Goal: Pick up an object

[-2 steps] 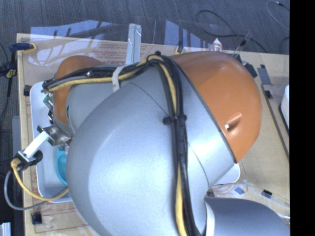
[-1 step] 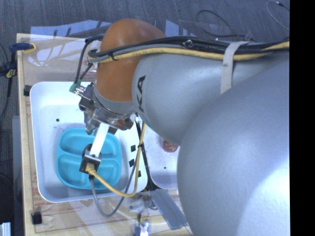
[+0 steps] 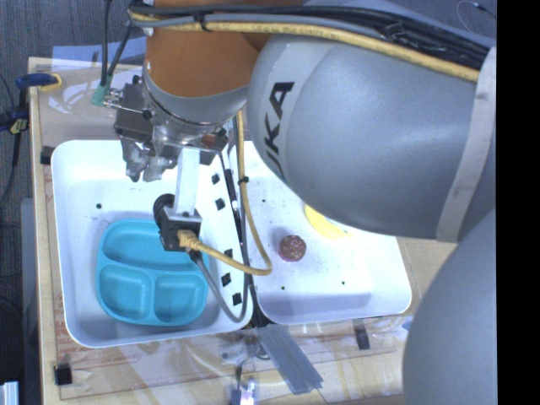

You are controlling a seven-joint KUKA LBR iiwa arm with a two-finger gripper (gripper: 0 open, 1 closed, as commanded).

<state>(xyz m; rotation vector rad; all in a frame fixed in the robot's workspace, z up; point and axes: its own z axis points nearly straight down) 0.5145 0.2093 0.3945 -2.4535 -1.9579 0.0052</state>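
Note:
A light blue divided tray lies in the left bin, toward its front. A small reddish-brown round object rests in the right bin. A yellow object peeks out from under the arm just behind it. My gripper hangs over the back of the left bin, above and behind the tray and apart from it. Nothing shows in the gripper. The arm's large grey body hides most of the right bin.
A white bracket with a black block and a yellow cable hangs from the wrist over the tray's back right corner. The ridge between the bins runs beside it. Clamps and cables lie at the bench's far left.

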